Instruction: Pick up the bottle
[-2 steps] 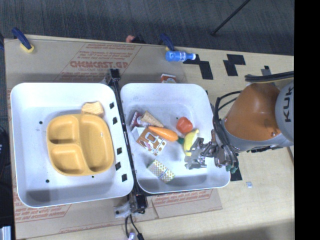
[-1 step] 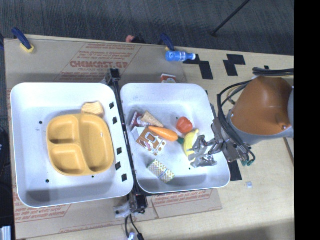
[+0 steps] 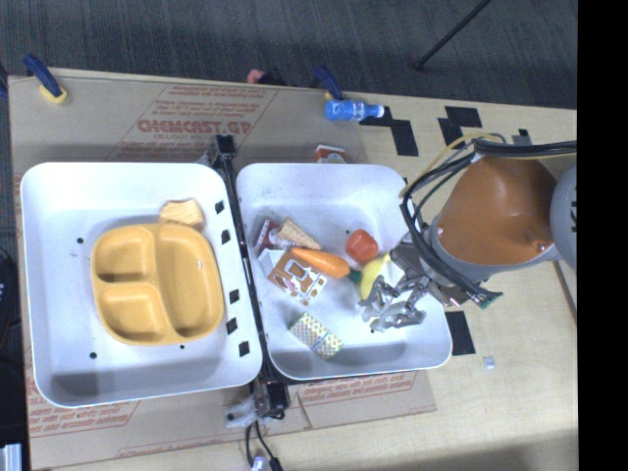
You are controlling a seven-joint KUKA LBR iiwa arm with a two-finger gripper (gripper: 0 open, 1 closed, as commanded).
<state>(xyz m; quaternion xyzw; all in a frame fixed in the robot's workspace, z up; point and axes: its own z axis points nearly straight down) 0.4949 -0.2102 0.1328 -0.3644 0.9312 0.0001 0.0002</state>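
Note:
A small blue bottle (image 3: 349, 111) with a pale cap lies on its side on the cardboard bench top, behind the right bin (image 3: 378, 180) and outside it. My gripper (image 3: 391, 310) is low inside the right bin, near its right front corner and far in front of the bottle. Its metal fingers (image 3: 376, 307) stand open with nothing between them. They sit just beside a yellow banana-like toy (image 3: 371, 281) and a red tomato (image 3: 361, 244).
The right bin also holds an orange carrot (image 3: 320, 261), a small printed box (image 3: 296, 278), a wafer wedge (image 3: 291, 234) and a patterned wrapper (image 3: 316, 335). The left bin (image 3: 59, 361) holds a yellow divided plate (image 3: 157, 283) and a bread piece (image 3: 183, 212). Blue clamps (image 3: 327, 81) grip the back edge.

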